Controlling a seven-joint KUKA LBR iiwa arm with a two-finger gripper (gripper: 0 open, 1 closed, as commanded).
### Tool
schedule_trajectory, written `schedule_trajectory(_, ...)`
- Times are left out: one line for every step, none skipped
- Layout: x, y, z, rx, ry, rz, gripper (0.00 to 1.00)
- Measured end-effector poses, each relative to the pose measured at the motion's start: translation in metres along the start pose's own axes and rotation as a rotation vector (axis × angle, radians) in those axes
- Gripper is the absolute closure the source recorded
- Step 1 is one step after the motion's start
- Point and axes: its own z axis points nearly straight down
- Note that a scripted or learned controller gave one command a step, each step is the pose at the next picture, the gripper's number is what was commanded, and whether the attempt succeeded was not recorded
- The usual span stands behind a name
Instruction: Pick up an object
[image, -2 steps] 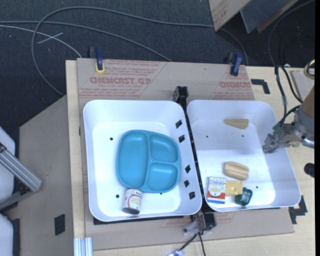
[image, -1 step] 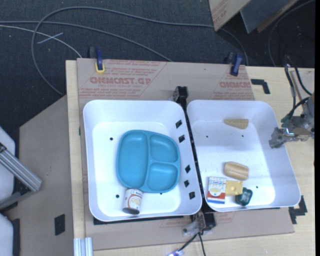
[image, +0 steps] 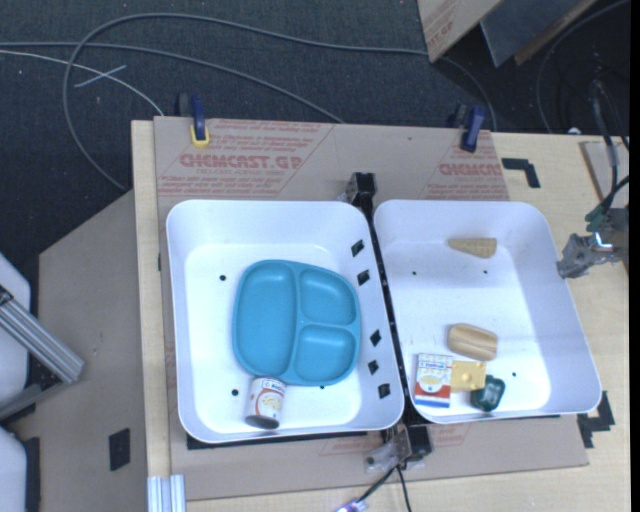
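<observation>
Both white bins, the left bin (image: 190, 300) and the right bin (image: 540, 300), look like smooth moulded plastic with a soft sheen. The blue divided plate (image: 296, 322) in the left one is matt plastic, evenly coloured. Below it, the small can (image: 265, 402) has a printed paper label and a dull metal end. At the lower right, the little carton (image: 433, 381) looks like glossy printed card. The bench top (image: 300, 160) is pale board with red lettering, smooth and matt, and the floor at the upper left (image: 60, 120) is dark rough carpet.
</observation>
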Motion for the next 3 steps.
schedule_trajectory(0.047, 0.014, -0.006, 0.001, 0.001, -0.003, 1.0)
schedule_trajectory(0.089, 0.026, 0.003, 0.006, 0.003, -0.003, 1.0)
schedule_trajectory(0.14, 0.047, 0.005, 0.002, 0.001, -0.001, 1.0)
